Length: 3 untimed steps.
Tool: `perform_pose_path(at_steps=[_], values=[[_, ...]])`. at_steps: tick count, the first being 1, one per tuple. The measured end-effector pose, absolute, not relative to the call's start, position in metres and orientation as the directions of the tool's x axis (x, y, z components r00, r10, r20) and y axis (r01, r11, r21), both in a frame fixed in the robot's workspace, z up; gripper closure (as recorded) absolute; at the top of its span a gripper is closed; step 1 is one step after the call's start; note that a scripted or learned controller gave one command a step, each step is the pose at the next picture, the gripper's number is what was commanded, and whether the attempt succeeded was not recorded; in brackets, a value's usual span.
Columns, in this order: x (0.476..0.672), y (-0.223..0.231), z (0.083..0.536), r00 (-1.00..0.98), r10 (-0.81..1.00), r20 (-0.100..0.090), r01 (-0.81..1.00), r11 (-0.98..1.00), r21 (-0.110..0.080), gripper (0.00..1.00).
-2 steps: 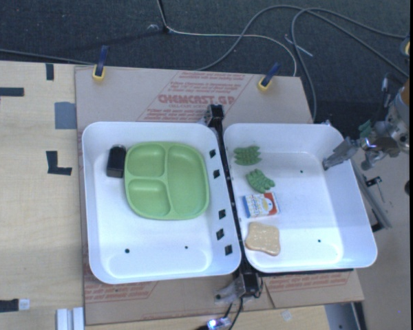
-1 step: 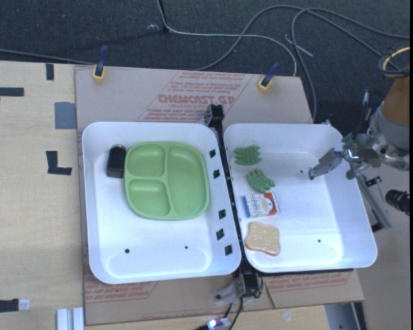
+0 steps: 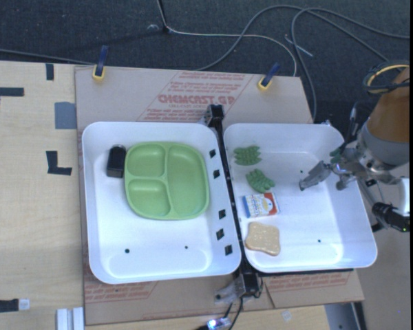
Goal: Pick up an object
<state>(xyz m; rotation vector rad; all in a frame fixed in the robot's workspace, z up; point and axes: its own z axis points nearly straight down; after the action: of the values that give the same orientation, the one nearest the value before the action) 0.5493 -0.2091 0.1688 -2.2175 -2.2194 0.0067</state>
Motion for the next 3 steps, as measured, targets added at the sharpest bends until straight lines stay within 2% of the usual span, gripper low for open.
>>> perform_pose_path(at_steps=[1, 2, 3], values=[[0.555, -0.213, 0.121, -0.001, 1.000, -0.001, 1.000, 0.001, -0.005, 0.00], [0.556, -0.213, 0.134, -0.003, 1.000, -0.001, 1.000, 0.003, -0.002, 1.00], [0.551, -0.220, 0.190, 0.000, 1.000, -0.002, 1.000, 0.000, 0.004, 1.00]])
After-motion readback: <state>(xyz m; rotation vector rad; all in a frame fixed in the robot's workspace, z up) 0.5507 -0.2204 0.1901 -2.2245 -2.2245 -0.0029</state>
